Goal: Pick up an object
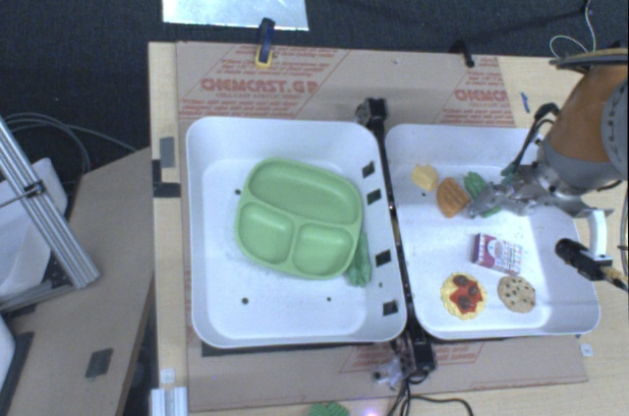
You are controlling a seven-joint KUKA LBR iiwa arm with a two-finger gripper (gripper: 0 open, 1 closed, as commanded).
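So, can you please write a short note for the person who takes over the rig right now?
Gripper: low in the right bin, at the green toy beside the waffle. Whether it grips anything cannot be told.
Also in the right bin: yellow piece, carton, pizza, cookie.
Left bin: green tray.
Done: nothing visibly lifted.
Left: grasp one object and raise it.

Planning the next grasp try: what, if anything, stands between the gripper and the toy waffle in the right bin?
Nothing visible does. The gripper sits just right of the waffle, with a green toy piece beside its tip.
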